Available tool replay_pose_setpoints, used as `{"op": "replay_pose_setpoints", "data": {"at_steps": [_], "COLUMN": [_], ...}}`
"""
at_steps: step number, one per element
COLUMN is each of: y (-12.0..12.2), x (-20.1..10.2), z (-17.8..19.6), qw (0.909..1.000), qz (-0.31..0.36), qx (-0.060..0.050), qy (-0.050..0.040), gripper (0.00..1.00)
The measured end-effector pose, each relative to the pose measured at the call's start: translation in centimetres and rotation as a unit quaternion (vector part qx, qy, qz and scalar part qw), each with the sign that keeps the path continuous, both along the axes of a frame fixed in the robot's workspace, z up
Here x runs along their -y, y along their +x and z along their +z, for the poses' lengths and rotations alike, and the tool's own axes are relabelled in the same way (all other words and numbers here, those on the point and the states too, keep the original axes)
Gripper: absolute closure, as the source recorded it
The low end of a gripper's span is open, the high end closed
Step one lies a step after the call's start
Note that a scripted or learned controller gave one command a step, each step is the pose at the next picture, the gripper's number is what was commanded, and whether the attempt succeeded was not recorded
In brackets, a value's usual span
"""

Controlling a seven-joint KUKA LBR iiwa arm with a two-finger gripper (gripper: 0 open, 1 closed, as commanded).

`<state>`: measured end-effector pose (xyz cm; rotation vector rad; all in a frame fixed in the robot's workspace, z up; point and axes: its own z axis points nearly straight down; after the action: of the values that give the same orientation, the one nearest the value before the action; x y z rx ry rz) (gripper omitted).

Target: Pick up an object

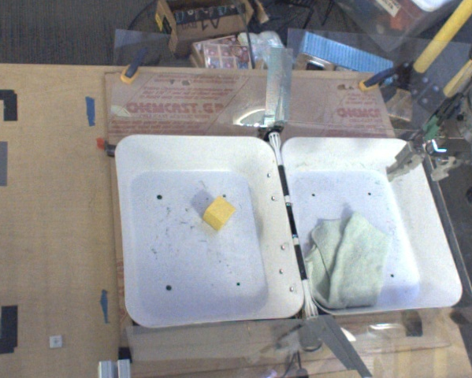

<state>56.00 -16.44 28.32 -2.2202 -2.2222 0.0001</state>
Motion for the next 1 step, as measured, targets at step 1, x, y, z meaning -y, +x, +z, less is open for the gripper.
{"op": "replay_pose_setpoints", "data": {"at_steps": [1], "y": [-6.43], "x": [3.65], "z": [0.27], "qw": [0.9975], "qz": [-0.071], "qx": [0.000], "qy": [0.0002], "gripper": [0.00]}}
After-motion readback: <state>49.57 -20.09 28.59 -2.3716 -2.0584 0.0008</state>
